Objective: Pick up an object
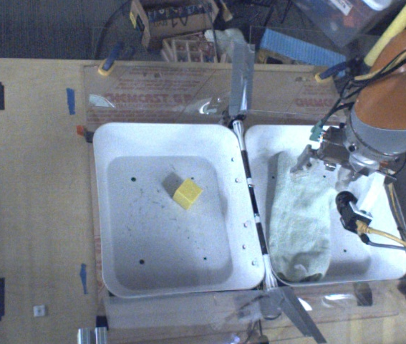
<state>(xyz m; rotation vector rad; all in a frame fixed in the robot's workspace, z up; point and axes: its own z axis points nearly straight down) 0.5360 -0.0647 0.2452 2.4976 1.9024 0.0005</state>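
Observation:
A small yellow cube [187, 193] lies alone near the middle of the left bin [117, 156]. In the right bin [382, 256] a pale crumpled cloth [299, 221] stretches from the back to the front along the left side. The arm comes in from the right, its orange band above the wrist. My gripper [316, 166] hangs over the cloth's upper right edge. It stands open, two grey fingers [303, 161] apart with nothing between them.
A metal divider clamp [241, 84] stands at the back between the two bins. A black fitting with a yellow cable [353, 217] hangs off the arm over the right bin. Boxes and clutter sit beyond the bench's far edge.

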